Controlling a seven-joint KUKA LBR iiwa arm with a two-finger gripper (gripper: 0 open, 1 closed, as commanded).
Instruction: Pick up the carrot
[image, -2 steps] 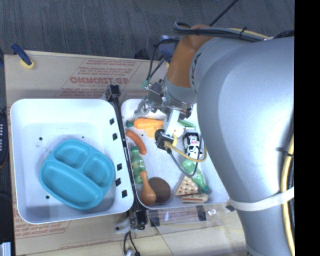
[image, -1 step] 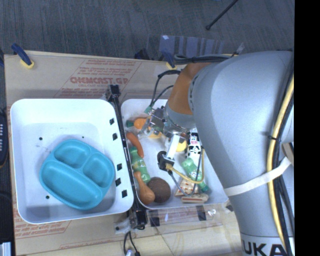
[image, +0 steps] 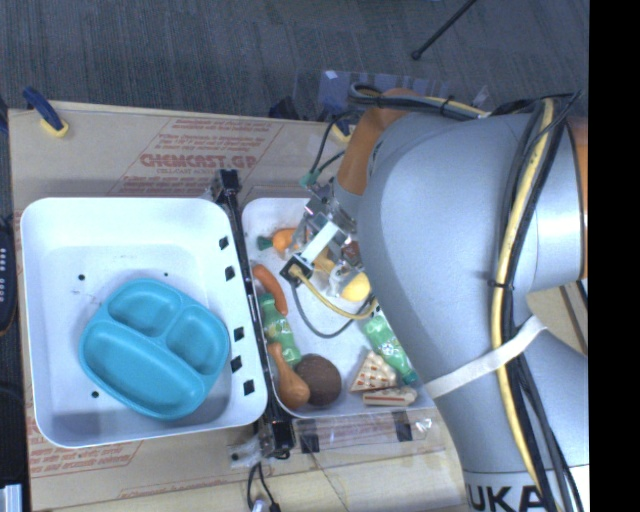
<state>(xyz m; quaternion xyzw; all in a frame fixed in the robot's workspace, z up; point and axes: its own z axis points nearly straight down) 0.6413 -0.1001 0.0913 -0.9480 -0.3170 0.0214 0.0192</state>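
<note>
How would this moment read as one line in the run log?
task: pick up carrot | gripper: low in right bin | carrot: by bin's left wall, not held | blue tray: in left bin

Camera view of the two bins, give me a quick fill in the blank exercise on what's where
1. The blue divided plate lies in the ____ bin.
2. The carrot lies by the right bin's ____ wall.
3. The brown ball sits near the bin's ____ edge.
4. The gripper hangs over the ____ bin.

Missing words: left; left; front; right
</note>
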